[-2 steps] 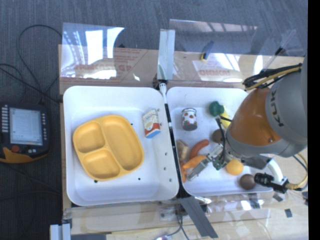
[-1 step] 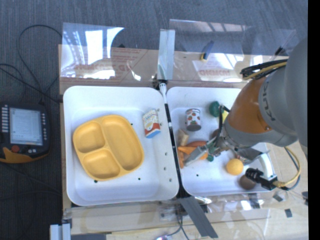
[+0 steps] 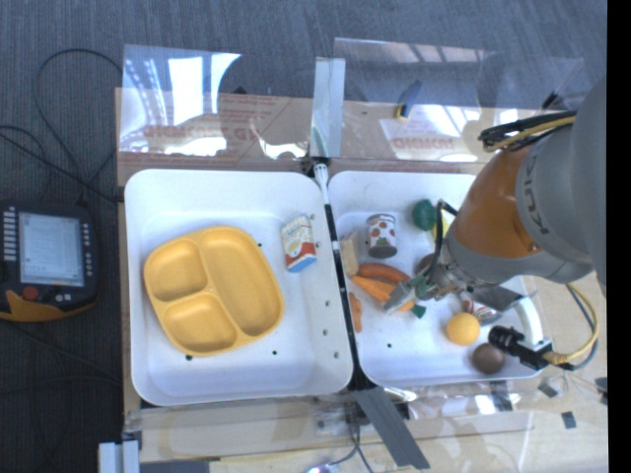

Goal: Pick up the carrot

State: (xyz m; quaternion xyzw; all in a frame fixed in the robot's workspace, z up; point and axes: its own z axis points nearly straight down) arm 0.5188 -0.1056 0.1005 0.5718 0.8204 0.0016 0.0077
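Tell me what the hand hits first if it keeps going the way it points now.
Probably the orange carrot in the right white bin. The hand points down-left and its tip sits right beside the carrot pieces. Depth is unclear from above, so contact may already exist.

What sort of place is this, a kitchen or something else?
Most likely a robot test lab, not a kitchen. A grey and orange robot arm reaches over two white bins of toy food, and a handheld control screen lies on carpet beside the bench.
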